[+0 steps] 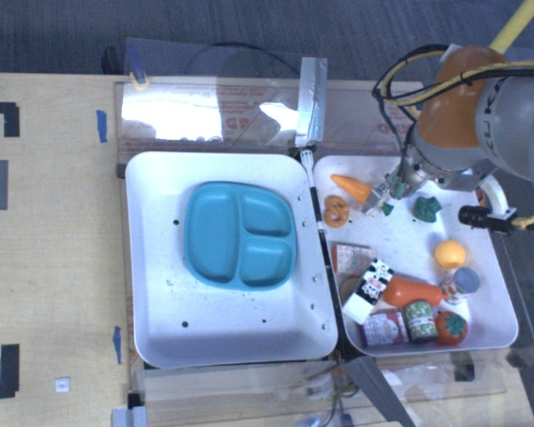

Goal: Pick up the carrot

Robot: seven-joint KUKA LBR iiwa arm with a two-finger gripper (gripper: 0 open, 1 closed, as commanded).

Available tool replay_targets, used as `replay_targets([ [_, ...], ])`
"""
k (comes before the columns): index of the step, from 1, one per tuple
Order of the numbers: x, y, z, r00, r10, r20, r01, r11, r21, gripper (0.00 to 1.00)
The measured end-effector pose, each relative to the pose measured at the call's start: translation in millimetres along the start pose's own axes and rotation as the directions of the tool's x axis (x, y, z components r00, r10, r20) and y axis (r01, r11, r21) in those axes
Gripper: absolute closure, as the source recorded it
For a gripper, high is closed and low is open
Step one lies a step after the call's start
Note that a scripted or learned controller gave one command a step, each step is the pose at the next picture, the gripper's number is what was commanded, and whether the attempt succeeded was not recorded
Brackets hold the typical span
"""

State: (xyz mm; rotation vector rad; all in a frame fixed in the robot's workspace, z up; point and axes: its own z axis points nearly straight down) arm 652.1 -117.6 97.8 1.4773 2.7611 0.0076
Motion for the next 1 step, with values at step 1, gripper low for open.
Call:
replay_targets([
  [1,47.3,54.7,-92.3,1.0,0.027,0.0,-0.027,1.0,-0.003,1.0],
])
